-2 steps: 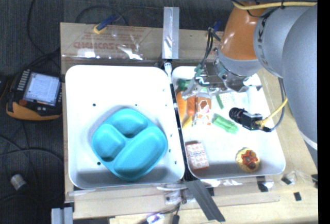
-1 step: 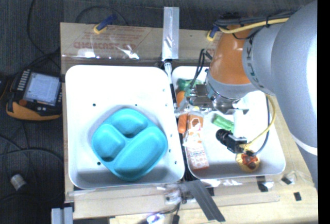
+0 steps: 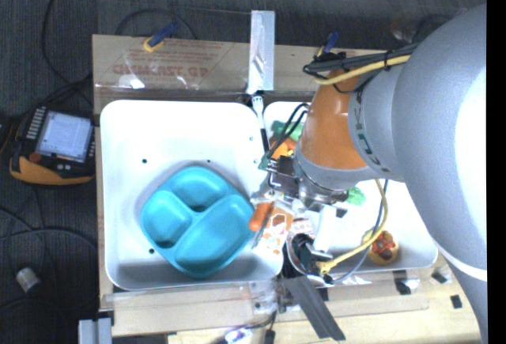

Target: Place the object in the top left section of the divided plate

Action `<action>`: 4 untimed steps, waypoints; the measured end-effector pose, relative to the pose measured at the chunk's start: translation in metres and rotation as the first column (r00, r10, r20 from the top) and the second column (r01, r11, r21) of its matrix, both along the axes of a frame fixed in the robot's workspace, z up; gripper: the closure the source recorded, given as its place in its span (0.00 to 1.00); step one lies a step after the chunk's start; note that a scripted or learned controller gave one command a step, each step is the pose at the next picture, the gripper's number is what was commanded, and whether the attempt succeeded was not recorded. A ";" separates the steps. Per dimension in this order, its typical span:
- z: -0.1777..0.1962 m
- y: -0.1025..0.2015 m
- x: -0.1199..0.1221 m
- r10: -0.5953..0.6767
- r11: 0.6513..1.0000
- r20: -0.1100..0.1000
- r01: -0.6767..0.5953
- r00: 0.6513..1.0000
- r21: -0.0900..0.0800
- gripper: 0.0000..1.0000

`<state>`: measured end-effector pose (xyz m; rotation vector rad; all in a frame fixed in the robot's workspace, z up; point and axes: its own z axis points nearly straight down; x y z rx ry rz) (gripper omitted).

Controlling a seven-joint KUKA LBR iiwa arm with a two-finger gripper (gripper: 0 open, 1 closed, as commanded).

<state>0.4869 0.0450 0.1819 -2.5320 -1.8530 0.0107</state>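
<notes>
The blue divided plate [image 3: 152, 204] lies tilted in the left bin [image 3: 126, 137], towards its front. Its compartments hold nothing. My gripper [image 3: 267, 204] hangs over the wall between the two bins, just off the plate's right rim, under the orange wrist band. A small orange object [image 3: 259, 217] sits right at the gripper's tip, touching or overlapping the plate's right edge. I cannot make out whether it is between the fingers.
The arm covers most of the right bin [image 3: 411, 255]. Around it show a green item [image 3: 280, 129], an orange piece [image 3: 282, 147], another green bit [image 3: 355, 194], a patterned white-and-orange packet [image 3: 275, 232] and a yellow-red object [image 3: 383, 246].
</notes>
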 end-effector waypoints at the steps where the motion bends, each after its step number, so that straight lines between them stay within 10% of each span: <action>1: 0.000 0.007 0.026 -0.180 0.984 0.001 0.180 0.984 -0.004 1.00; 2: 0.000 0.006 -0.004 -0.260 0.966 0.002 0.260 0.966 -0.005 1.00; 3: 0.082 0.030 0.073 -0.416 0.910 0.006 0.416 0.910 -0.006 1.00; 4: 0.051 0.003 0.006 -0.285 0.958 0.002 0.285 0.958 -0.005 1.00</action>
